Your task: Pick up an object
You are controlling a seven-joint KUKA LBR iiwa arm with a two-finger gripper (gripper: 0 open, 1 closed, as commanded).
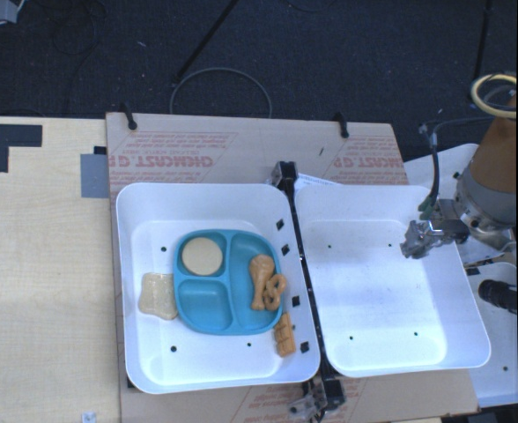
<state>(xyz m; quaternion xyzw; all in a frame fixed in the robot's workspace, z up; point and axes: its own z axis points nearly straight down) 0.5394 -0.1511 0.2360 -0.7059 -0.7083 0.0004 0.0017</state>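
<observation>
- Claw (pixel 415 239) hovers at right bin's (pixel 391 351) upper right edge; finger state cannot be told.
- Targets lie in left bin (pixel 144 359), lower centre of frame: blue tray (pixel 208 311), pretzel (pixel 266 282), beige piece (pixel 159 295).
- Judged light, stiff; grip pretzel across its narrow width.

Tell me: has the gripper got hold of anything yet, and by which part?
Nothing is held: the gripper hangs over the right bin, with no object between its fingers.

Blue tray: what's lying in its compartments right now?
The blue tray holds a round tan disc in its upper-left compartment and a knobbly tan piece in its right one. The lower-left compartment looks bare. Whatever lies beneath the tray is covered.
</observation>
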